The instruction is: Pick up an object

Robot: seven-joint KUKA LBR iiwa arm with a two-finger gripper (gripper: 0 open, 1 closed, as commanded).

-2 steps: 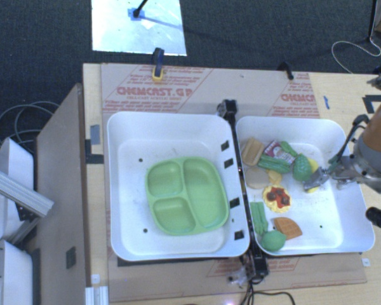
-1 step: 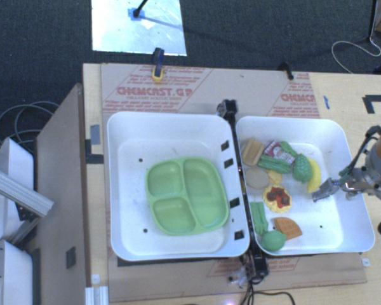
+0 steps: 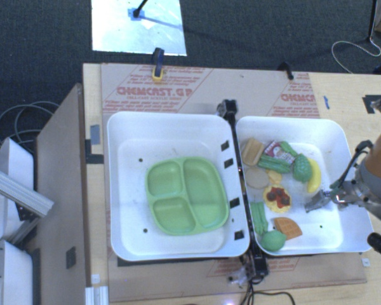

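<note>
Over the right bin: my grey two-finger gripper [image 3: 319, 201] hangs low above the bare floor of the shallow white right-hand bin [image 3: 333, 131], reaching in from the right edge of the bench.

Gripper state: I see nothing between the metal tips; whether they stand apart or closed I cannot tell, since they read as one small grey blur.

Progress: by my judgement nothing is picked yet; every toy lies on the bin floor, so the whole grasp and lift remain ahead.

Candidates: a round yellow toy with a red centre [image 3: 278, 197] sits nearest, just left of the gripper; a yellow plastic banana [image 3: 314, 174] and a dark green broccoli-like toy [image 3: 301, 167] lie just above it.

Others in reach: a tan bread-shaped slice [image 3: 252, 151], a red-and-white packet [image 3: 279, 150], an orange wedge [image 3: 287, 227] and a light green rounded toy [image 3: 272, 240] lie further left and lower.

Left bin: a pale green three-compartment plastic tray [image 3: 186, 196] rests in the shallow white left-hand bin [image 3: 127, 170], well apart from the gripper.

Hidden or unclear: most of the arm is cut off at the frame's right side; the toys by the divider overlap, so I cannot separate every piece; which object the program is aiming for is not evident.
</note>
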